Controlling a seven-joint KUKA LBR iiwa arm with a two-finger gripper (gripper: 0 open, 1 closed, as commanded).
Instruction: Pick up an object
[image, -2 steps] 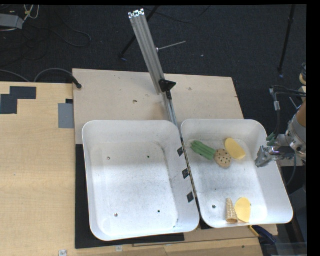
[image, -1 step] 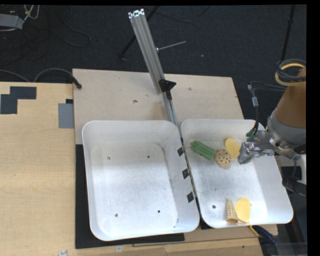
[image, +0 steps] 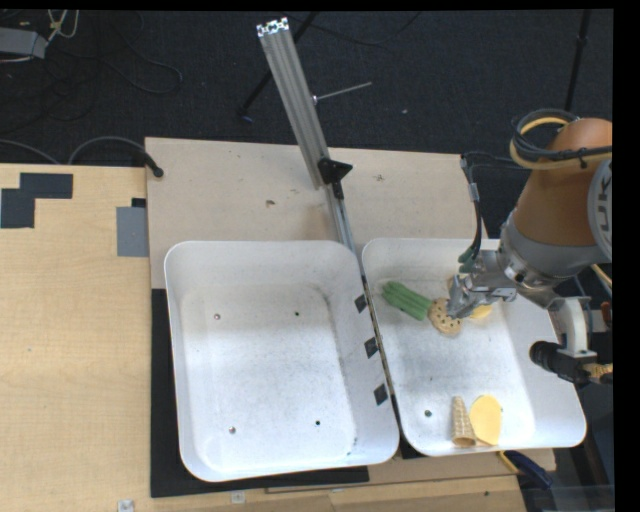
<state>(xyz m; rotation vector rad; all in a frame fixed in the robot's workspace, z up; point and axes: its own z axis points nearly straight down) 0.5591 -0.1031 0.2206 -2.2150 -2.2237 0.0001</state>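
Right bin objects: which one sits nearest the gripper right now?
The round tan perforated piece, directly under the gripper. The green ridged piece lies further left; the cone and yellow piece lie near the front edge.

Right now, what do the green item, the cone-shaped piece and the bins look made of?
Green item: likely moulded plastic, matte, ribbed surface. Cone-shaped piece: probably plastic toy food, tan with waffle-like texture. Bins: white plastic by the look, smooth with rounded moulded corners and dark scuff specks.

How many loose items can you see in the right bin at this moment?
4, all in the right white bin: a ribbed green cylinder at upper left, a round tan perforated disc under the claw, a tan waffle cone beside a yellow disc near the front. The arm may hide more.
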